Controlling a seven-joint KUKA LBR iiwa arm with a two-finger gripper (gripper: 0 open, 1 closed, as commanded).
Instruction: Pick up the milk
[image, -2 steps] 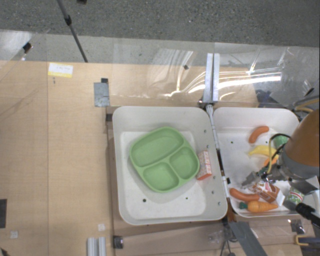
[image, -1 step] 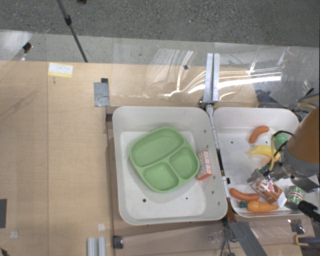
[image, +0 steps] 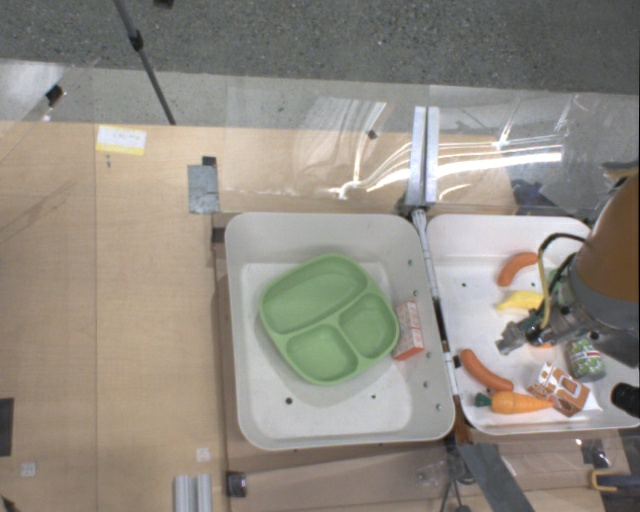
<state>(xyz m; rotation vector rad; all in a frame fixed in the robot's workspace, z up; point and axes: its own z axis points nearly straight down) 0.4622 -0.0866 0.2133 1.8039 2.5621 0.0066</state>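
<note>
- The arm reaches in from the right side of the view, over the right edge of the right-hand bin
- An orange band wraps the arm just above the wrist, and it shows large at the right border of the view
- A dark cable loops out from the wrist on its left side and curves back down toward the tool
- The gripper sits low over the middle of the right-hand bin, pointing to the left, toward the wall shared with the other bin
- The gripper body looks grey and dark, and its shape is blurred
</note>
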